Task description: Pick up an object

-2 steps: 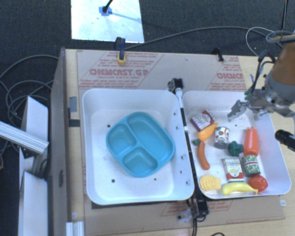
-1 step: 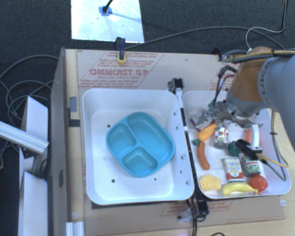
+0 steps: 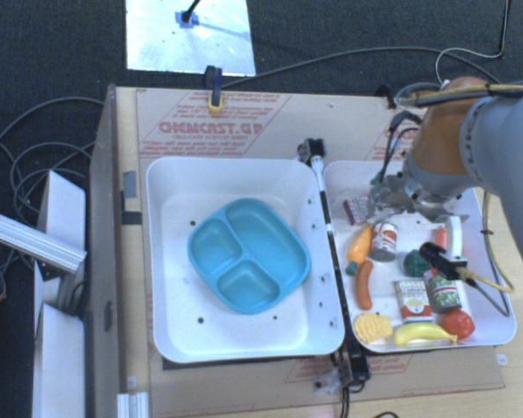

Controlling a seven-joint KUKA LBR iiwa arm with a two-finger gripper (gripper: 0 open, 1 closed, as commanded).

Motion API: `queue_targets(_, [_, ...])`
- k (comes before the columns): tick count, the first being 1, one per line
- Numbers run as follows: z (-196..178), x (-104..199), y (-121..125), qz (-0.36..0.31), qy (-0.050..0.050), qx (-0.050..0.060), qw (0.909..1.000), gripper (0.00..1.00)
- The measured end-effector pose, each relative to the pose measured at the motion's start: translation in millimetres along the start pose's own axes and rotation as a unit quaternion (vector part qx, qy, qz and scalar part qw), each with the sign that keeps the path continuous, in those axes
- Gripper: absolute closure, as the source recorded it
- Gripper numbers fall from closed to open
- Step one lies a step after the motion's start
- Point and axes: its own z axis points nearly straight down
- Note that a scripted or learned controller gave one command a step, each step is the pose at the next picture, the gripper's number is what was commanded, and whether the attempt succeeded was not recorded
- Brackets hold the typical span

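The gripper (image 3: 385, 200) hangs low over the far left part of the right bin (image 3: 497, 325), just above a small can (image 3: 383, 239) standing beside a carrot (image 3: 360, 244); whether its fingers are released or clenched cannot be told. Nearer lie a sausage (image 3: 364, 284), a banana (image 3: 425, 333) and a tomato (image 3: 458, 323). A blue divided plate (image 3: 248, 255) rests in the left bin (image 3: 170, 338).

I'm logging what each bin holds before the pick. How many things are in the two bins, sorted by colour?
Blue: 1, the divided plate in the left bin
Orange: 2, carrot, sausage
Yellow: 2, banana, waffle
Red: 2, tomato, carton
Green: 2, dark lump, packet
White: 1, can
Total: 10; others by the gripper are too unclear to count.
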Motion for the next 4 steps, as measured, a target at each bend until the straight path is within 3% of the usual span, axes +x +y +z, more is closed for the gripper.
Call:
queue_targets(1, [-127,1,8,0.0,-0.002,0.004,1.0,1.0])
queue_targets(2, [-125,2,7,0.0,-0.001,0.006,1.0,0.0])
queue_targets(3, [17,1,-14,0.002,-0.001,0.007,1.0,0.0])
queue_targets(4, [17,7,-32,0.002,-0.001,0.008,1.0,0.0])
